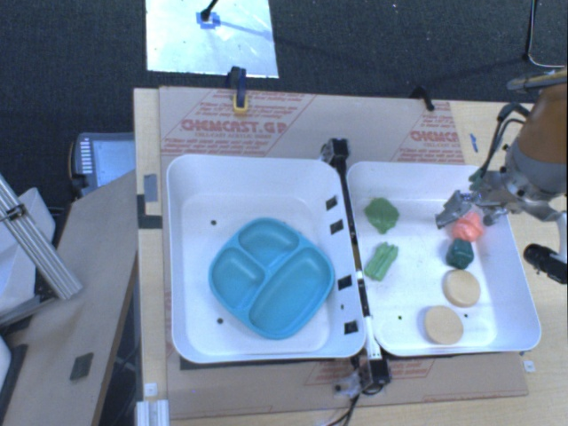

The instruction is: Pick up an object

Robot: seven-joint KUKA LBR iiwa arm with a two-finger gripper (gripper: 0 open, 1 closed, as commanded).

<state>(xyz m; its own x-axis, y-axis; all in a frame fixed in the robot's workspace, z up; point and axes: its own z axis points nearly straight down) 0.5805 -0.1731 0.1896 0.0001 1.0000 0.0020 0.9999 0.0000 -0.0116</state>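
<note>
My gripper (468, 213) hangs over the right bin (408, 344), at its far right side, directly above an orange-red object (469, 230) that lies against its fingertips. A dark teal object (460, 255) sits just in front of the orange one. Two tan round pieces lie nearer the front: one (461, 287) and another (443, 325). Two green pieces sit toward the bin's left: a leafy one (382, 213) and a ridged one (382, 261).
The left bin (191, 202) holds a blue divided plate (271, 276). A black divider with clips (344, 229) runs between the bins. The arm's orange band and grey wrist (541, 149) stand over the right bin's far right corner.
</note>
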